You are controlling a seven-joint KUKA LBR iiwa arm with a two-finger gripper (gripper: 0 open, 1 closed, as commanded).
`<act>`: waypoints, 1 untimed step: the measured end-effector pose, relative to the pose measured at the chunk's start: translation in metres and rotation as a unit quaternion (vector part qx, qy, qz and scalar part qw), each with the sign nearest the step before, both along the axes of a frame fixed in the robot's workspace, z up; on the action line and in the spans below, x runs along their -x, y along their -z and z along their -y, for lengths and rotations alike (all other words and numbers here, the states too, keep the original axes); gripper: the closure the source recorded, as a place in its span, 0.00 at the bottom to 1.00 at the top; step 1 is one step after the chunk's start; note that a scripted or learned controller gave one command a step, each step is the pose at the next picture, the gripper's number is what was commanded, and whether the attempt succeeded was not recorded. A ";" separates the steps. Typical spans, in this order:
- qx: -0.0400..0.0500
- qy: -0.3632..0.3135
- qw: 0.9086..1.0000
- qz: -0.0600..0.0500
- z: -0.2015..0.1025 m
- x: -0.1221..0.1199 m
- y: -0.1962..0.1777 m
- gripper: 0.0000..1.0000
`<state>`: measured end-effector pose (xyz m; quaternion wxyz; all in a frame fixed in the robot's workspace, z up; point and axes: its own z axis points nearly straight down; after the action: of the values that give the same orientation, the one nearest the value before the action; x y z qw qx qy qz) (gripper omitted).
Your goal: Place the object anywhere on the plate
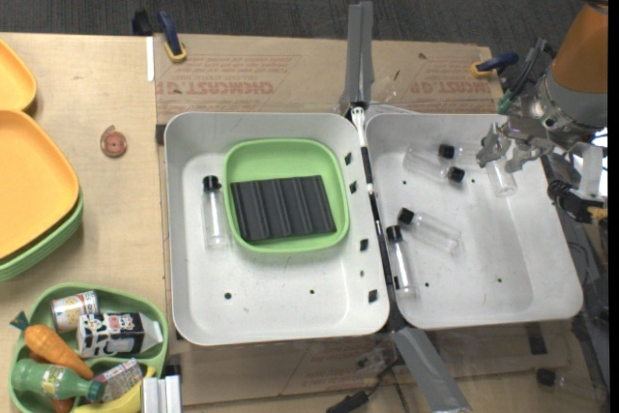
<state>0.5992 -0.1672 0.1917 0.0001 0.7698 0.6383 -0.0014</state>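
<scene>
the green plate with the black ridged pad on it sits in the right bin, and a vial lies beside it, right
Not quite: the camera view shows the green plate with the black pad in the left bin, not the right bin. A vial does lie beside it.

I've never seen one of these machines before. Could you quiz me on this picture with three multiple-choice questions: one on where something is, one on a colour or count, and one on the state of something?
1. Where is the green plate?
A. left bin
B. right bin
C. on the cardboard

2. What colour is the ridged object on the plate?
A. orange
B. dark grey
C. white

3. How is the clear vial beside the plate positioned?
A. standing upright
B. lying flat
C. leaning on the rim

Answers:
1. A, the plate sits in the left bin.
2. B, the slab looks dark grey.
3. B, the vial lies lengthwise on the bin floor, black cap at its far end.
</scene>
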 end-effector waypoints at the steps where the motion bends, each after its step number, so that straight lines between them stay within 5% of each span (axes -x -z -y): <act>1: 0.000 0.000 1.000 0.000 0.000 0.000 0.000 0.00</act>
<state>0.5993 -0.1672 0.1918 0.0000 0.7699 0.6382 -0.0013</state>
